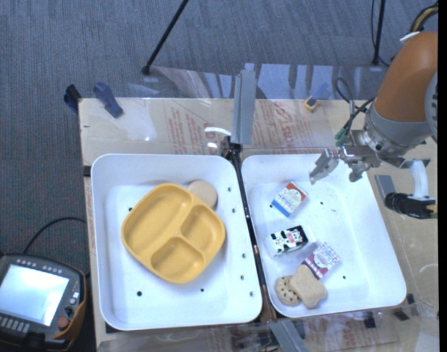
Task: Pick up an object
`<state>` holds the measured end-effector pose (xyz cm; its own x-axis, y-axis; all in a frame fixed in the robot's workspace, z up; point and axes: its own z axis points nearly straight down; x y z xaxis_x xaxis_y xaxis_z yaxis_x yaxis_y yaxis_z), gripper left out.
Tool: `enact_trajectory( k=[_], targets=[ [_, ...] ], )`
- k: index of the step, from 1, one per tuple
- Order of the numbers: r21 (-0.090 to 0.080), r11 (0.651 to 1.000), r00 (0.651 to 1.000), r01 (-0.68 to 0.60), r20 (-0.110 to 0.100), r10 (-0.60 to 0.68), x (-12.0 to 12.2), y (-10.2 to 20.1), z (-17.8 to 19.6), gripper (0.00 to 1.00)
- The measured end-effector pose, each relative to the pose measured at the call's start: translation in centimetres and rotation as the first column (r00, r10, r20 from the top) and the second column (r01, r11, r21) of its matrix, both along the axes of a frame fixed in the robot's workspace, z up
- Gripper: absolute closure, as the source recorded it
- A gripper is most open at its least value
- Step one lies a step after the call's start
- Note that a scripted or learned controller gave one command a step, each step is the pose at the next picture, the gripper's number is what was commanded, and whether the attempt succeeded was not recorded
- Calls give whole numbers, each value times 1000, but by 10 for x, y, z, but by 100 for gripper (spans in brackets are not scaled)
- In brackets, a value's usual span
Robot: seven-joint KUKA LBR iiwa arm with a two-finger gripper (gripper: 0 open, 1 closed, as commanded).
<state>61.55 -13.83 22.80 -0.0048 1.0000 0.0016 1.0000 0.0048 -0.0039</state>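
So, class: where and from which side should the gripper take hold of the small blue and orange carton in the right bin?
Grip the carton across its two long sides, coming straight down from above. It lies flat and tilted, with bare bin floor all around it, so the gripper would probably need turning to match that tilt.

Yellow tray [173, 232]: smooth glossy plastic; white bins [106, 196] matt plastic (bench [172, 123] looks like wood).

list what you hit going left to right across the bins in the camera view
yellow divided plate → round beige disc → black and white carton → blue and orange carton → pink packet → gripper
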Motion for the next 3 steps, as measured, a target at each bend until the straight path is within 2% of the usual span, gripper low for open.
enact_trajectory(
  k=[1,2,3],
  targets=[
    [-2,998,998,58,9,-58,28,21,-126,0],
    [1,998,998,59,1,-59,27,21,-119,100],
    [-3,957,957,289,16,-289,31,44,-130,100]
  ],
)
